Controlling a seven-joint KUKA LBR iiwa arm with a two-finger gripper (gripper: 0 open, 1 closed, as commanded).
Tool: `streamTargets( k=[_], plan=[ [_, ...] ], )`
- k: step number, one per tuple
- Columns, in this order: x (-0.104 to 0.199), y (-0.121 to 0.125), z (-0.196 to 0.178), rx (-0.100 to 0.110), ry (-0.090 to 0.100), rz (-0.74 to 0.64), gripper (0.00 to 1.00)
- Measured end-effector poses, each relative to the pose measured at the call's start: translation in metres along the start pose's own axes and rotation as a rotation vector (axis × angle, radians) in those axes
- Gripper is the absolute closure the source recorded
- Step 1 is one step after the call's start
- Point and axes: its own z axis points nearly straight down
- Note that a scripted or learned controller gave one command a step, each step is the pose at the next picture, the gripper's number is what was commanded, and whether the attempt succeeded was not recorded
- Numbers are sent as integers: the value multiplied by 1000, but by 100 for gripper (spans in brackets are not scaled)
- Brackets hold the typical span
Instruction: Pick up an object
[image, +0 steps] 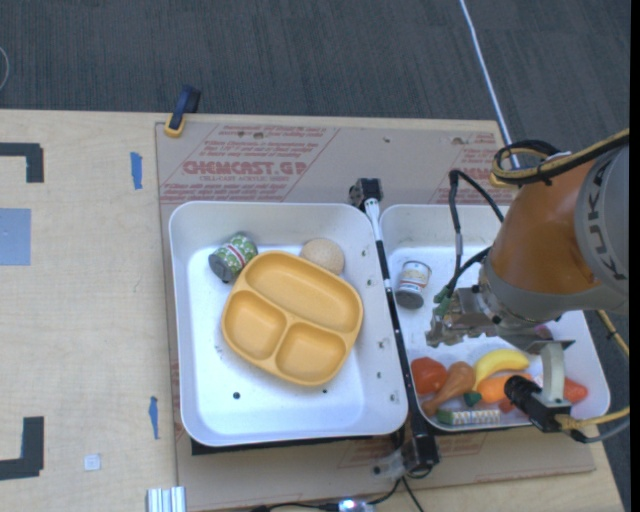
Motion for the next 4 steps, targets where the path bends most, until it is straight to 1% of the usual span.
streamTargets(
  k=[1,2,3,4],
  plan=[
    [0,0,0,0,0,1,0],
    [0,0,0,0,0,1,0],
    [-66,1,87,4,-1,3,0],
    [-65,-1,99,1,1,1,0]
  ],
)
